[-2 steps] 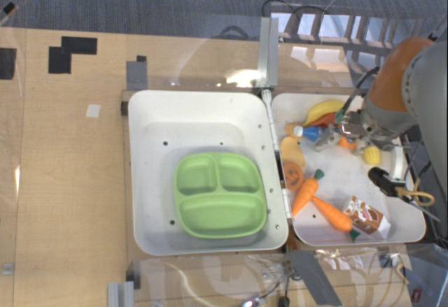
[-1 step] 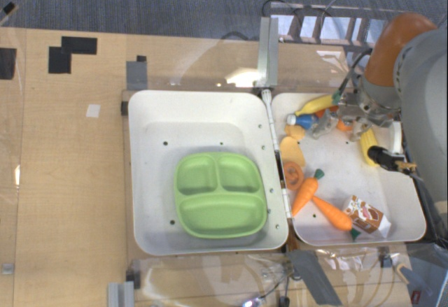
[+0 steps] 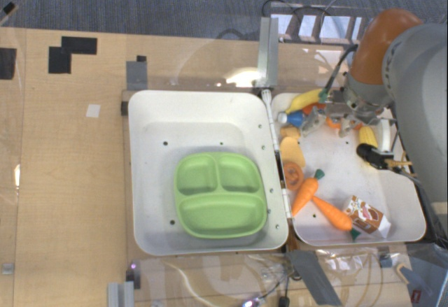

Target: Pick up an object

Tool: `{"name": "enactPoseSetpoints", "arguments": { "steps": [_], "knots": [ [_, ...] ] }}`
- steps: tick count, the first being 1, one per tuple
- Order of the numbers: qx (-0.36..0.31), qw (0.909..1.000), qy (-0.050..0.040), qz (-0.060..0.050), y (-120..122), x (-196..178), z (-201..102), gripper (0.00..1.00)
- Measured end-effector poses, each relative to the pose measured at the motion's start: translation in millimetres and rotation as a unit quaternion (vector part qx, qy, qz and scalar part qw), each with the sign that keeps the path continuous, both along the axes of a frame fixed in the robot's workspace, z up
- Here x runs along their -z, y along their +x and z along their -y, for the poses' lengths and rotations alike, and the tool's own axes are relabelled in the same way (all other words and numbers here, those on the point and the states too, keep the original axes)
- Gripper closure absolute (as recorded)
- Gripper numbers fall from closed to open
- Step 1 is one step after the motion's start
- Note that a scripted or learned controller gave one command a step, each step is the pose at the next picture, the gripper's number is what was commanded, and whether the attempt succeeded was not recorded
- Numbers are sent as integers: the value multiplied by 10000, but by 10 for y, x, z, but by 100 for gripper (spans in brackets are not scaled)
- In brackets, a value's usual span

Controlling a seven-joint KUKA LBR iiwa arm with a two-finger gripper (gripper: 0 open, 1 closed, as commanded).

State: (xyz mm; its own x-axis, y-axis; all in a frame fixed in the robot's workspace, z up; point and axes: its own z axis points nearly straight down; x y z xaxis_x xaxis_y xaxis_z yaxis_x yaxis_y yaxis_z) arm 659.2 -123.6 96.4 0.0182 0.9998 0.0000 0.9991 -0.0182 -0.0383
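The gripper (image 3: 344, 114) hangs over the upper part of the right bin (image 3: 414, 209), at the end of the grey arm (image 3: 413, 82) that reaches in from the right of the frame; whether it is open or closed I cannot tell, and nothing can be seen held in it. The things to pick from all lie in this right bin. A yellow curved piece (image 3: 306, 98) sits in its upper left corner, just left of the gripper, with a small blue piece (image 3: 295, 119) just below it. Down the bin's left wall come a tan rounded piece (image 3: 292, 152) and an orange round piece (image 3: 292, 174), close together. Two carrots lie lower down – the first carrot (image 3: 304, 193) slants beside the left wall, the second carrot (image 3: 332, 213) points toward the lower right, near a small brown and white carton (image 3: 366, 215). A yellow corn-like piece (image 3: 367, 136) lies below the wrist. The left bin (image 3: 143, 159) holds a green divided plate (image 3: 220, 194), lying flat in its lower half. Both bins rest on the pale wooden bench (image 3: 63, 180).
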Motion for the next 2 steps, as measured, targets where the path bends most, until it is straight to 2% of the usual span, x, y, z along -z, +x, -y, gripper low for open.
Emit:
{"name": "enactPoseSetpoints", "arguments": {
  "steps": [1,2],
  "knots": [
    [-491,9988,66,-45,0,106,453,0],
    [-225,9997,58,-43,9,110,452,0]
  ]
}}
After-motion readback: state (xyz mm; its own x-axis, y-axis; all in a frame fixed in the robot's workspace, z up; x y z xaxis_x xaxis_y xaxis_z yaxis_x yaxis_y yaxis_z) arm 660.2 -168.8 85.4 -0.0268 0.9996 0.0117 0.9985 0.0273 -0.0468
